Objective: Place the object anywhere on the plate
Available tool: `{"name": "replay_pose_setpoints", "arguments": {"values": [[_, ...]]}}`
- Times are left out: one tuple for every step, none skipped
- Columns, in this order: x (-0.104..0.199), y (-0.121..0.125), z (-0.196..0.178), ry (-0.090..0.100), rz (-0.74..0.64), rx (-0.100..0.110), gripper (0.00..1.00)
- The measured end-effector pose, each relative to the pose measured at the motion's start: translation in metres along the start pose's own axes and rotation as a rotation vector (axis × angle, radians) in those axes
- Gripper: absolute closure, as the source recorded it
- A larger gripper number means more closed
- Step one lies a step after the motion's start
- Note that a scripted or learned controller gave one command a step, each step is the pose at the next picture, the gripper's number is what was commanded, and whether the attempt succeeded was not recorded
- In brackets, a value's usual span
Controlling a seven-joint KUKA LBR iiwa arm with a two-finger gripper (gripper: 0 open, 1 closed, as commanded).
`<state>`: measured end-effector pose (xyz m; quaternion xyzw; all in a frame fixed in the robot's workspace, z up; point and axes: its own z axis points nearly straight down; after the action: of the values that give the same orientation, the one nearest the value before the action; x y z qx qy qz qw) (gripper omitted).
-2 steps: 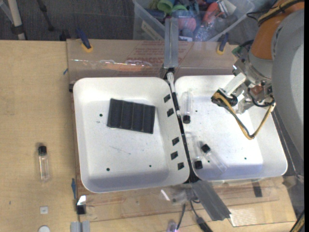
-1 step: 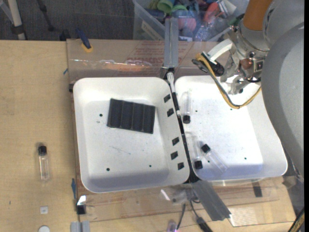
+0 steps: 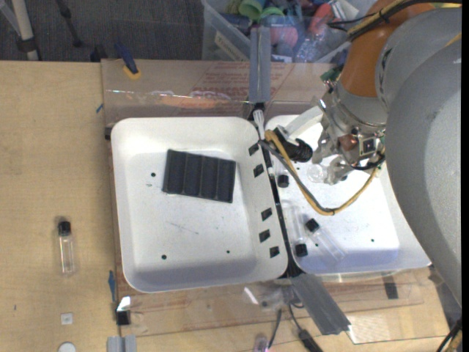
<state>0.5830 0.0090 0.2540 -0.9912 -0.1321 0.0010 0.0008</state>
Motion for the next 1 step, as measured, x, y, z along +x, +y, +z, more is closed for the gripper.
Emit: {"name": "replay_pose_setpoints", "arguments": {"values": [[0.0134, -0.0932, -0.014, 0.002, 0.067, -0.002, 1.0]]}}
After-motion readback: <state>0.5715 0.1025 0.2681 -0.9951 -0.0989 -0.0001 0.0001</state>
